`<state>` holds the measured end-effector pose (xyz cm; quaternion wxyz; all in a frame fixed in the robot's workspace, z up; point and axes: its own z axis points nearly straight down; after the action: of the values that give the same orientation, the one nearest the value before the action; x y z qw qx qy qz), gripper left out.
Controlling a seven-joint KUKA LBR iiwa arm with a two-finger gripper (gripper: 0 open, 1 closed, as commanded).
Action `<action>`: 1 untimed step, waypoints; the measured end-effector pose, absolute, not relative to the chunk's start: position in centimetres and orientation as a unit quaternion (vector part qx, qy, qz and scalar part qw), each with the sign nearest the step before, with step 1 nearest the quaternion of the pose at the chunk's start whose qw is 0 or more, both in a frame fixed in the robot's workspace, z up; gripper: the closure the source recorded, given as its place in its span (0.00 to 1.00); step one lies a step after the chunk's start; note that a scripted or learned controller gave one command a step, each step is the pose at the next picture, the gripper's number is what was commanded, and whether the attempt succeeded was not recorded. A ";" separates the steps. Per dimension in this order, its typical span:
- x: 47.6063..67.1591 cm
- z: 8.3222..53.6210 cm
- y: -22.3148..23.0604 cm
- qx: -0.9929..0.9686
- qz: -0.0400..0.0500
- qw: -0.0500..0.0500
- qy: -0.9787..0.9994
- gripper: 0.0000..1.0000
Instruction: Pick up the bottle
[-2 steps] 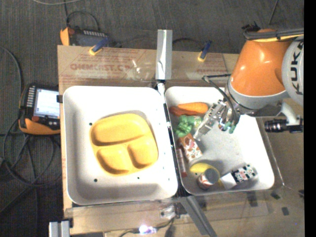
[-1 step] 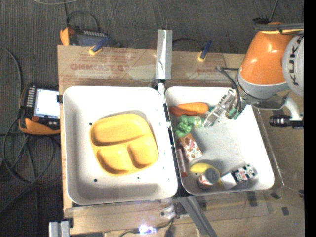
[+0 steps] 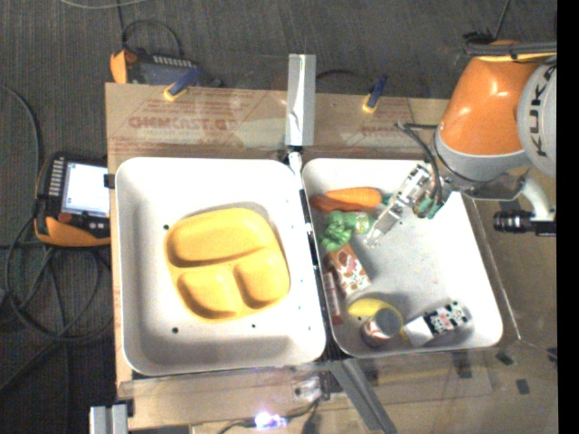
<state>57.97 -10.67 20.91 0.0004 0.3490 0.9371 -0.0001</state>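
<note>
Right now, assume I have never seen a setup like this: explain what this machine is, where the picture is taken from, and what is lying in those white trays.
This is one picture from a camera fixed above a bench, looking down at a slant. The grey and orange shape at the right is a robot arm; it reaches in from that side. At its tip is the end effector, two thin fingers for grasping, hovering over the right bin. Nothing sits between them.

The left bin holds a yellow divided plate. The right bin holds a toy carrot, a green leafy toy, a small printed carton, a yellow item by a round tin, and a small bottle lying on its side near the front edge. The arm's job is to pick up that bottle.
</note>
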 end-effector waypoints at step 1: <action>57.4 16.4 -15.2 0.260 -0.001 0.000 0.966 0.00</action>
<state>57.38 -15.15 16.45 0.0003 0.2602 0.9656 -0.0006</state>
